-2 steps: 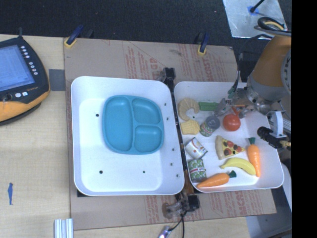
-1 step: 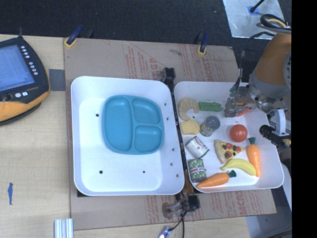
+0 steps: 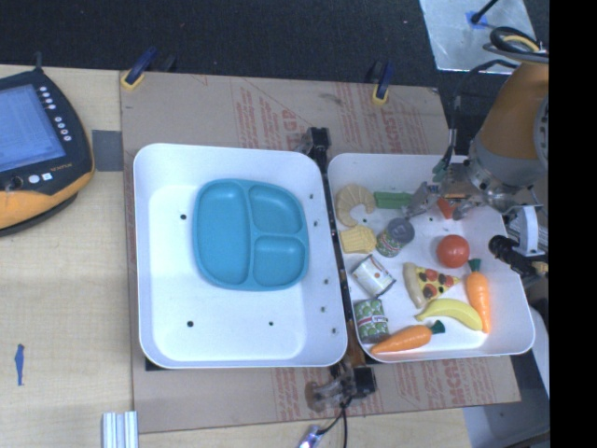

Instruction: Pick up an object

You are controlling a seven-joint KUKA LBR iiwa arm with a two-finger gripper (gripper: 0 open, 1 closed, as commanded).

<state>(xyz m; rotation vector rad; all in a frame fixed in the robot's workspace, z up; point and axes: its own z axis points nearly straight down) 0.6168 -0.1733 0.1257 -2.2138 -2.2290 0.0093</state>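
At the frame's right, the gripper hangs over the right bin, near the tomato (finger state cannot be told); the approach step, a descent and closing seemingly next.

Glossy plastic tomato; smooth matt blue plate.

Fixed above the bench, looking down at a slant. Both white bins in frame centre: left bin, right bin. Far enough to take in dark floor along the top edge.
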